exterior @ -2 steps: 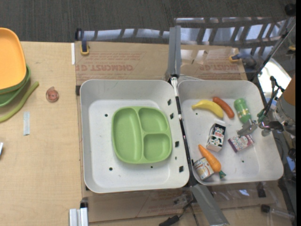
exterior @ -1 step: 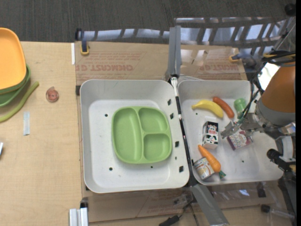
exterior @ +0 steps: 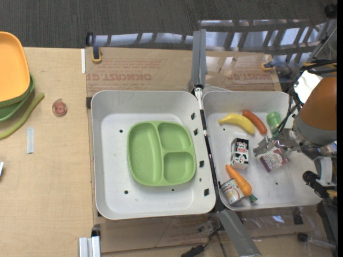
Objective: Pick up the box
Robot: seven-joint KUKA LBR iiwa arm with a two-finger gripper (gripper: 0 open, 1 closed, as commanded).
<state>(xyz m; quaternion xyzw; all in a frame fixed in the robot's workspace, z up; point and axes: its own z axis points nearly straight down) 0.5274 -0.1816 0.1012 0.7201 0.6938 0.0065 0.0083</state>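
Two white bins stood side by side: the left bin held a green divided plate; the right bin held the remaining items. The arm reached in from the right, its gripper low over the bin, just beside a purple packet; the state of its jaws could not be determined. The box, cow-printed, stood near the bin's centre, flanked by a banana, two carrots and a small can.
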